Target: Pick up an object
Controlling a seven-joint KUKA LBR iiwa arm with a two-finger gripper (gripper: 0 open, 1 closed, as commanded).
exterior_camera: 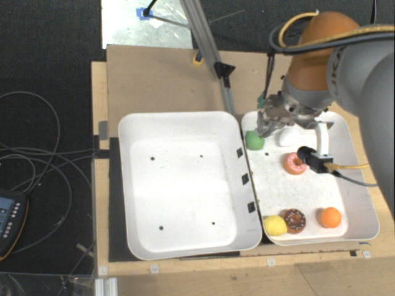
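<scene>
Brown surface (154, 79) is seen bearing two bins, the claw (266, 127) poised by the green ball (254, 140) at the right bin's (364, 221) ten o'clock, nothing lifted, finger state indiscernible.

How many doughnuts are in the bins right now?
2, both in the right bin: a pink doughnut near its middle and a chocolate doughnut at the front, between the lemon and orange. The arm may hide others.

Two shallow white bins sit side by side: a left bin (133, 165) and a right bin (361, 208). There are two doughnuts, one pink (295, 163) and one chocolate (294, 220), one green ball (254, 140), one yellow lemon (275, 226) and one orange (331, 217).
</scene>
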